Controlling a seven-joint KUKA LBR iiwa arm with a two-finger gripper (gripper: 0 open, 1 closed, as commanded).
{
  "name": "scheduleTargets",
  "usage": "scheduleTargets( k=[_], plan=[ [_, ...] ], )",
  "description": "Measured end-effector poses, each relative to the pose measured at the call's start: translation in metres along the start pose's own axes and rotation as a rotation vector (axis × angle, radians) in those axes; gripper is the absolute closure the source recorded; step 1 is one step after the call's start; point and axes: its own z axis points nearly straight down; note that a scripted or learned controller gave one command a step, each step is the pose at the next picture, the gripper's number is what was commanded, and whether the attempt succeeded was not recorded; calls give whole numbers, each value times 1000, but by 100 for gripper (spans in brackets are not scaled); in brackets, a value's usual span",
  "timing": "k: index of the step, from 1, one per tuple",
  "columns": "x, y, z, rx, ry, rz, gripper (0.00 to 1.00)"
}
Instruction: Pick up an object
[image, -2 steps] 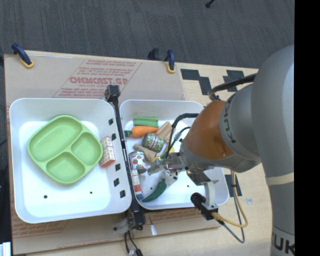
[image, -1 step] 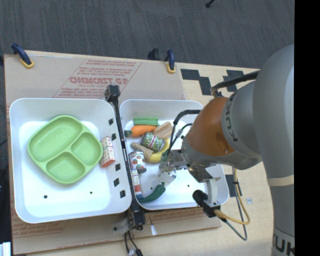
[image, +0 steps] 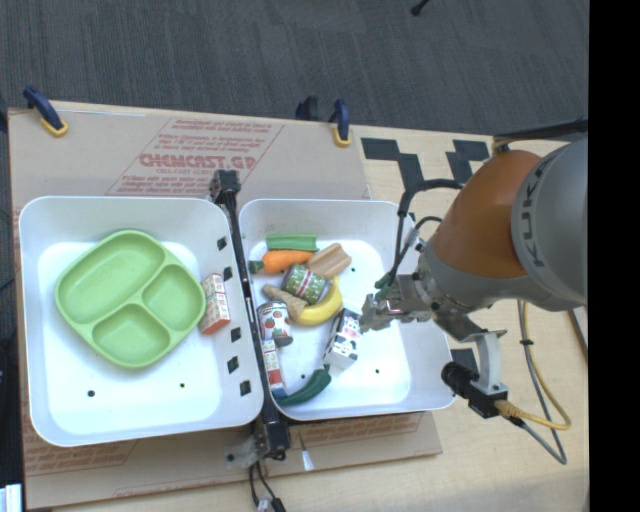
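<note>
Hovering over the right bin (image: 425, 385), the gripper (image: 372, 312), whose state I cannot tell, is sitting just right of the small patterned carton (image: 345, 340), which it should be straddling squarely before descending.

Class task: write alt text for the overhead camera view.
A robot arm's end effector hovers over the right bin of toy food, beside a small carton. The left bin holds a green divided plate.
</note>
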Motion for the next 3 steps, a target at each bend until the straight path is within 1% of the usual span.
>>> scheduleTargets(
  k=[1, 2, 3],
  plan=[
    [0, 0, 0, 1, 0, 0, 0],
    [-81, 11, 52, 3, 1, 2, 0],
    [-81, 67, 106, -13, -4, 1, 0]
  ],
)
